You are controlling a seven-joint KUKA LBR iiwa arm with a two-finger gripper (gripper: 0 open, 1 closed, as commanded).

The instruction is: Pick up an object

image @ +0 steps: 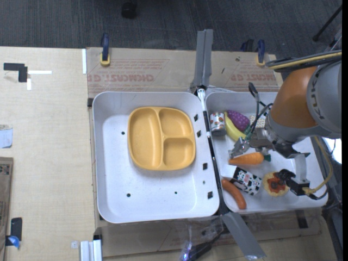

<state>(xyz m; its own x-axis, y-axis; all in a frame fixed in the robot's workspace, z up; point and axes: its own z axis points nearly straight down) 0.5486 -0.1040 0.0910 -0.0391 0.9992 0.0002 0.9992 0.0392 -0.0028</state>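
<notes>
Just beneath the pincer (pixel 243 145), the carrot (pixel 247 159) is lying in the right bin (pixel 321 200), seemingly the target since the tool is hovering over it; whether its 2 fingers are gripping anything, I cannot tell.

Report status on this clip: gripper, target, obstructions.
Gripper low in right white bin, at orange toy carrot; grasp unconfirmed. Yellow toy banana, black-and-white toy cow and red toy sausage crowd close.

Two white bins (pixel 103 162), one yellow divided plate (pixel 161 137), and seven small toy foods (pixel 247 159) at right.
</notes>
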